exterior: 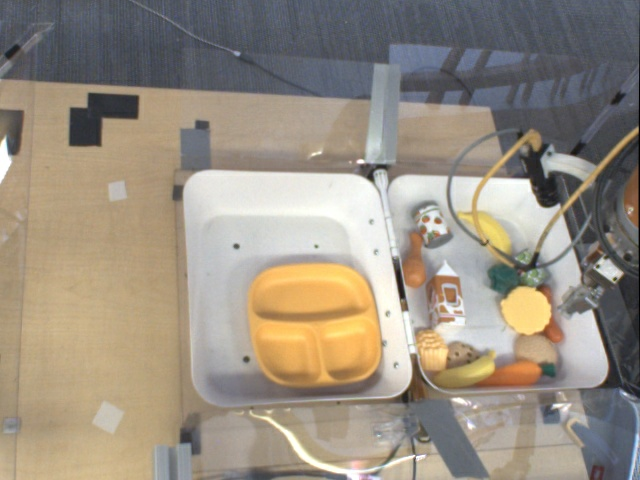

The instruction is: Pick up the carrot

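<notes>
Carrot [512, 373] lying at the right bin's [600, 368] front edge (banana [465, 371] touching it), hand's state can't be told.

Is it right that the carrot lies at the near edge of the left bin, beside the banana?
Not quite: the bin is wrong. The camera view shows the carrot at the near edge of the right bin, beside the banana. The left bin bears a yellow divided tray.

arm [612, 268]: dark grey | orange patch at edge | yellow, black and white cables [510, 168]
</notes>
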### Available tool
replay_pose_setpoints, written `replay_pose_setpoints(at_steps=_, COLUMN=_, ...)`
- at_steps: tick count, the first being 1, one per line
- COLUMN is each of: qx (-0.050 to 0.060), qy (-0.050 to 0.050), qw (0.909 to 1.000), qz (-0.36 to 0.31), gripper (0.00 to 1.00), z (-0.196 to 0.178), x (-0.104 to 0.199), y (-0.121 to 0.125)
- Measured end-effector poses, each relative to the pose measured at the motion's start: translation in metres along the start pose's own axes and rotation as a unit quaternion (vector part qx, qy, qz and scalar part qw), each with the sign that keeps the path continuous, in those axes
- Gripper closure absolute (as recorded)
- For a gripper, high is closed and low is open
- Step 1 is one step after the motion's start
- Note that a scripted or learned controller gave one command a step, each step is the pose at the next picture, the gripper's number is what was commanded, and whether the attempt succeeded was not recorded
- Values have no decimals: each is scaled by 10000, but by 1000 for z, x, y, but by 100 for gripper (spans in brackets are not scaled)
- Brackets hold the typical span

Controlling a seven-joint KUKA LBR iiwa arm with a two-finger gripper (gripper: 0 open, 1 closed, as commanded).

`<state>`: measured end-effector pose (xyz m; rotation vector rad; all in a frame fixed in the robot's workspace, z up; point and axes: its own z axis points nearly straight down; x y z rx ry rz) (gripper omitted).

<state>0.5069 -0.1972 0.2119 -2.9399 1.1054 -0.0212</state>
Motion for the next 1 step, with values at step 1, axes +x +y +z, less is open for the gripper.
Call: replay_pose_setpoints(at_steps=1, qx=10, qy=-41, qw=9954, qz=-958, gripper=100, z=-28, x=-10, y=-40)
